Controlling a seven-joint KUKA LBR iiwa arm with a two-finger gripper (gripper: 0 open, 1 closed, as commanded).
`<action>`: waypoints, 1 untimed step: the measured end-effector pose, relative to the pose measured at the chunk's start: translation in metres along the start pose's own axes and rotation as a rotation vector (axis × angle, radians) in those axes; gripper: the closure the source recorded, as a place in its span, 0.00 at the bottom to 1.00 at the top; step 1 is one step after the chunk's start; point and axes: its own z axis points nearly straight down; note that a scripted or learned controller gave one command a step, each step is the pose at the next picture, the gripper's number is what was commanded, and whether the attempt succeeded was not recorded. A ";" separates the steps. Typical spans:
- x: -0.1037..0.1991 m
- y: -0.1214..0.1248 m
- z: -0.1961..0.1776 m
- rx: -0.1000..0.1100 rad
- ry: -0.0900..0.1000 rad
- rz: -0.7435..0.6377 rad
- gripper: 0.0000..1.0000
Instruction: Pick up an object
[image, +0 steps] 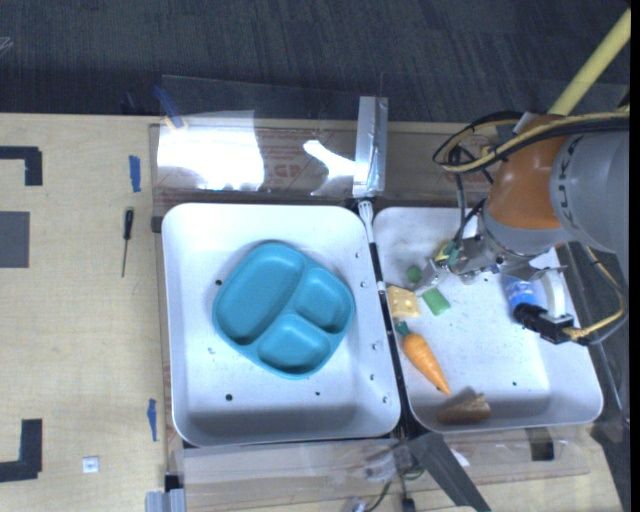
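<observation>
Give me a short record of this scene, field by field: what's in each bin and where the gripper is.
left bin: blue divided plate, three compartments
right bin: orange carrot, yellow piece, green block, small green piece, brown piece, blue item beside the arm
gripper: over the right bin's upper left part, just above the green block
arm: reaches in from the right
grasp: cannot tell from this view

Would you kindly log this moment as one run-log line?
gripper: over right white bin, near small green block | orange toy carrot: loose | blue divided plate: in left white bin
</observation>
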 end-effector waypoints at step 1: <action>-0.006 -0.018 -0.080 -0.002 0.000 0.024 0.00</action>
